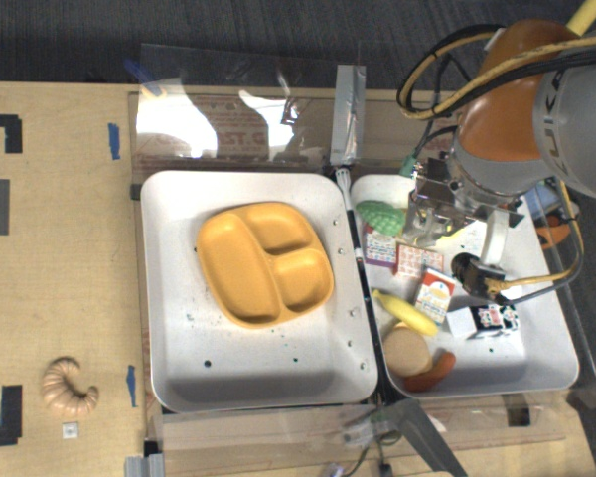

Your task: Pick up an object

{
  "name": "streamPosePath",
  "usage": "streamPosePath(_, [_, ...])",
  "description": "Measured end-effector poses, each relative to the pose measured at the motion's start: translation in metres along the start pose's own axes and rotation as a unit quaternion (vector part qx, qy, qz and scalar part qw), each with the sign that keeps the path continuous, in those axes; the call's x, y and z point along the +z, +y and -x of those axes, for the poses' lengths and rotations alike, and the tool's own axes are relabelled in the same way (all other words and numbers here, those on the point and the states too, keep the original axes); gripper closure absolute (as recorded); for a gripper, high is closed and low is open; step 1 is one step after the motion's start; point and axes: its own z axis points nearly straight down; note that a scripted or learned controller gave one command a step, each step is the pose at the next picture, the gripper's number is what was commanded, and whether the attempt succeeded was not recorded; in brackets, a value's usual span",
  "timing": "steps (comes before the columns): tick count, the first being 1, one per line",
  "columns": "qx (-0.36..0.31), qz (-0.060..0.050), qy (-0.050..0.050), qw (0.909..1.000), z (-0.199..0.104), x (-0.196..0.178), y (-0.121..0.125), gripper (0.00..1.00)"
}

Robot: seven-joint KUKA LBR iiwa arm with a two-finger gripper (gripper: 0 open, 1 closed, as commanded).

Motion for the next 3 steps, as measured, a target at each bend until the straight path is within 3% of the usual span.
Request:
streamPosePath(1, [-0.062,0.001,0.001,0.9981,-0.035,0.015,-0.068,1.00])
streamPosePath(2, [-0.358,0.005,0.001,0.9338,-0.033,-0.021,-0.085,1.00])
streamPosePath(3, [-0.569,0.007,-0.001,0.8226,-0.016,-0.049,-0.062,1.00])
